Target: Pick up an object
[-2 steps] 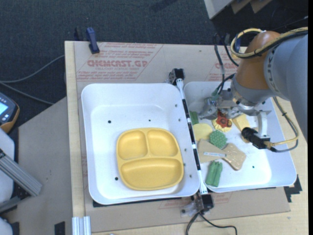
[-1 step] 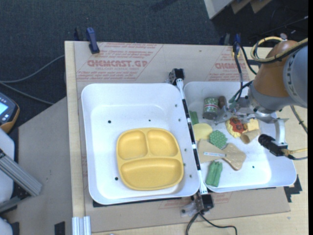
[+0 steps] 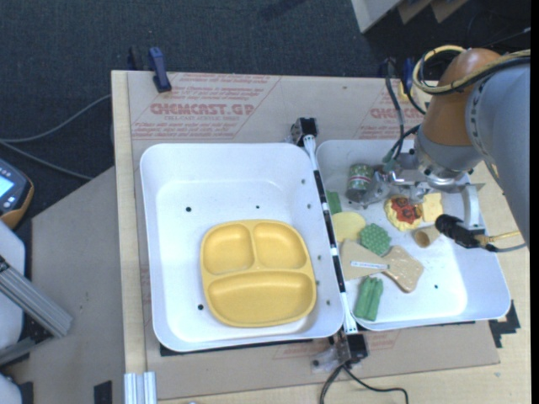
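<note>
Looking down on the bench, I see the pincer low in the right bin, in its upper part, under the grey arm with the orange band. The wrist hides the fingers from me, so I cannot tell whether they stand wide or narrow, and I see nothing held between them.

The relation that matters for my next move is the direction from the pincer to the nearest pieces. Directly under it, slightly toward 6 o'clock, lies a round yellow piece with a red top; it seems to be almost touching the pincer. At 9 o'clock from the pincer stands a small can with a green label, just beside it. Farther out, toward 7 o'clock, are a yellow disc and a green textured piece. A tan flat piece lies at 6 o'clock, with its long axis going from about 10 to 4 o'clock. A green long piece is near the bin's lower edge, at 7 o'clock and well apart, its long axis almost from 12 to 6.

The left bin bears a yellow divided plate, far at 8 o'clock.

I judge the red-topped piece as the likely target, since a short descent would reach it.
</note>
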Robot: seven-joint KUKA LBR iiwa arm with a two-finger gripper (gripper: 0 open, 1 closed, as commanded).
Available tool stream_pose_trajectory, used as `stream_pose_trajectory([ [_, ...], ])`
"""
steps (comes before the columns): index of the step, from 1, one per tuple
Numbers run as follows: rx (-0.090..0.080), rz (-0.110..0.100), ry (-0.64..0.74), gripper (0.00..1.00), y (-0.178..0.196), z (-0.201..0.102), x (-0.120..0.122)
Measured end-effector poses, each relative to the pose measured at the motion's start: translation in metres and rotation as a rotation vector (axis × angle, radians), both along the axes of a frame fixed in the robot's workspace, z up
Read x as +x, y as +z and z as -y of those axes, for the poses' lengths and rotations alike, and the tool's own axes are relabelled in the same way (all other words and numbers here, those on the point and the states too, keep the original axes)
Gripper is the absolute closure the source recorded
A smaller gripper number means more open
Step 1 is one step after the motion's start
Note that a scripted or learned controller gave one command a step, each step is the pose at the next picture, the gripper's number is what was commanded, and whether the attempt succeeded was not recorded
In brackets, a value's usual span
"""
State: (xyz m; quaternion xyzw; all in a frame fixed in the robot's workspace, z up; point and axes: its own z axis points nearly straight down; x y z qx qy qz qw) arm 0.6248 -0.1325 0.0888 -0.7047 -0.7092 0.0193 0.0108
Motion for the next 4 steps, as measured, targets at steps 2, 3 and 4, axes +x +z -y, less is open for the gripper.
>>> stream_pose_trajectory([
  [2, 0.008, 0.055, -0.01, 0.0, 0.002, 0.034, -0.056],
  [3, 0.012, 0.026, 0.0, 0.0, -0.006, 0.065, 0.02],
  [4, 0.015, 0.045, 0.003, 0.0, -0.004, -0.033, 0.043],
])
